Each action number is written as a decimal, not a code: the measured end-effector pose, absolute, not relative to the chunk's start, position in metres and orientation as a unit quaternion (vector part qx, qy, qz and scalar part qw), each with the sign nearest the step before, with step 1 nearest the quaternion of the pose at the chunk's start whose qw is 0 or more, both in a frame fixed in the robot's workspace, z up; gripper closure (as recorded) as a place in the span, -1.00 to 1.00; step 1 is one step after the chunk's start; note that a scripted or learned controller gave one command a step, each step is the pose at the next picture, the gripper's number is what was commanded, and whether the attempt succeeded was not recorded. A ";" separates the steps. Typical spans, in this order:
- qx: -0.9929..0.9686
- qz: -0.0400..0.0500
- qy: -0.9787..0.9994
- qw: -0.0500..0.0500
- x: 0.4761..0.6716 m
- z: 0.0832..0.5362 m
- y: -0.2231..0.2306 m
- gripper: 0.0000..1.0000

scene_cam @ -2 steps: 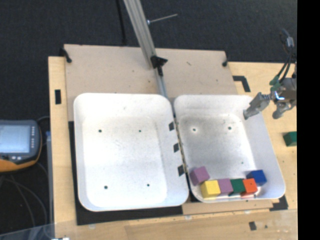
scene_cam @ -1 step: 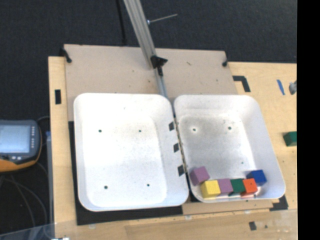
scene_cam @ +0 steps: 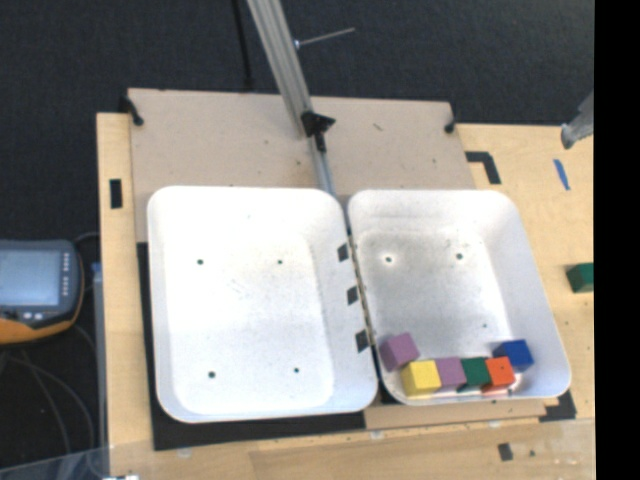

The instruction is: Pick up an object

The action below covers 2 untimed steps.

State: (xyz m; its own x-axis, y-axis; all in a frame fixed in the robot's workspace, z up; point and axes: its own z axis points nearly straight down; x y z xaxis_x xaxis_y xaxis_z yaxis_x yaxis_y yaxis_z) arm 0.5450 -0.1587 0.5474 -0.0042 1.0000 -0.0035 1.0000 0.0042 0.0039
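Observation:
Several small blocks lie along the near edge of the right bin (scene_cam: 440, 268). A purple block (scene_cam: 400, 349) sits at the left of the group, slightly apart. Beside it run a yellow block (scene_cam: 422, 376), a second purple block (scene_cam: 451, 372), a green block (scene_cam: 475, 373) and an orange block (scene_cam: 499, 372) in a tight row. A blue block (scene_cam: 513, 353) rests just behind the orange one. A grey piece of the arm (scene_cam: 578, 124) pokes in at the upper right edge, far from the blocks.
The left bin (scene_cam: 245, 298) adjoins the right one, with black clips along the seam. A metal post (scene_cam: 285, 58) slants up from between the bins. A green block (scene_cam: 581, 277) lies on the bench outside the right bin. A handheld screen (scene_cam: 35, 283) sits at far left.

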 end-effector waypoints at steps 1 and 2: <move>0.707 -0.002 0.707 -0.002 0.543 0.477 -0.160 -1.00; 0.705 0.002 0.709 0.003 0.532 0.512 -0.119 -1.00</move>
